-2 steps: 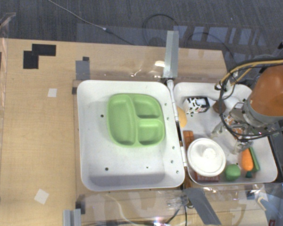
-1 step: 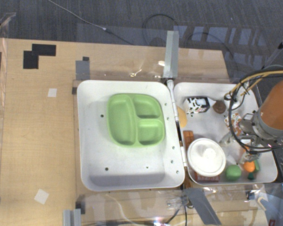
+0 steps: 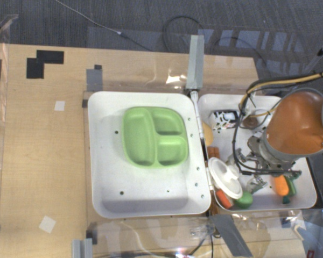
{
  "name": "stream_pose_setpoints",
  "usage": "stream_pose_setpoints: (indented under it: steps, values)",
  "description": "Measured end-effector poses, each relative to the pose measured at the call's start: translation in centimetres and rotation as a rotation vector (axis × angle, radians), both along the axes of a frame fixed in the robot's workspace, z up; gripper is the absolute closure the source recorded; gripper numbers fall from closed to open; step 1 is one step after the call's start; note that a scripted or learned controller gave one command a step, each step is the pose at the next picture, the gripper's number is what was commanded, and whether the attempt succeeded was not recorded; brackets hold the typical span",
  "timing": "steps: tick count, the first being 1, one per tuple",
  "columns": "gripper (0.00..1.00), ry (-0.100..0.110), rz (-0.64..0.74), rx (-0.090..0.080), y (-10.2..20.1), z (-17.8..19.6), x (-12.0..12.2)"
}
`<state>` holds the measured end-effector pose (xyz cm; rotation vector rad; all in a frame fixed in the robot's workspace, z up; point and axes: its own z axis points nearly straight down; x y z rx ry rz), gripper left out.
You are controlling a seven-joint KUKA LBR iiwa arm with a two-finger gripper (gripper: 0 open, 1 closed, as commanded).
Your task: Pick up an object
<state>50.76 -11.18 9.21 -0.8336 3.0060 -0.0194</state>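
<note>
The right bin (image 3: 307,198) holds several small things. A white round cup (image 3: 226,177) lies at its left side, with a green piece (image 3: 245,200) and an orange-red piece (image 3: 223,199) just below it. An orange carrot (image 3: 280,185) with a green top lies near the bin's front right. A black-and-white spotted item (image 3: 223,120) and a small brown round thing (image 3: 251,121) sit at the back. My gripper (image 3: 257,184) hangs low over the bin's middle, between the cup and the carrot, under the orange band (image 3: 296,125). The wrist and cables hide much of it.
The left bin (image 3: 107,198) bears a green divided plate (image 3: 153,136). A grey post (image 3: 195,61) stands behind the wall between the bins. Black and yellow cables (image 3: 239,144) loop from the arm over the right bin's back half.
</note>
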Motion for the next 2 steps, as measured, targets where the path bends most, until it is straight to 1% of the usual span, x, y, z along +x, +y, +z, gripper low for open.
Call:
stream_pose_setpoints:
  steps: [1, 2]
  values:
    - [0.00, 0.008, -0.124, 0.007, -2.4, -0.2, 7.8]
    - [0.00, 0.009, -0.003, 0.004, -6.3, -0.2, 4.8]
